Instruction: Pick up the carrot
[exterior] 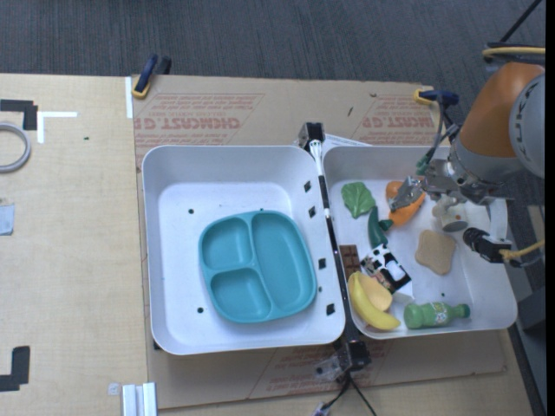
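Note:
The carrot (408,211) is orange with a dark green top (376,230). It lies slanted in the upper middle of the right bin (499,306), next to a green lettuce leaf (356,198). My gripper (405,196) reaches in from the right and is down right over the carrot's thick end, hiding its middle. Orange shows on both sides of the gripper's grey tip. The carrot still looks to be resting on the bin floor.
The right bin also holds a bread slice (434,251), a banana (371,302), a green bottle (436,315), a black-and-white toy (387,269) and a brown bar (349,257). A teal divided plate (257,266) sits in the left bin (165,232).

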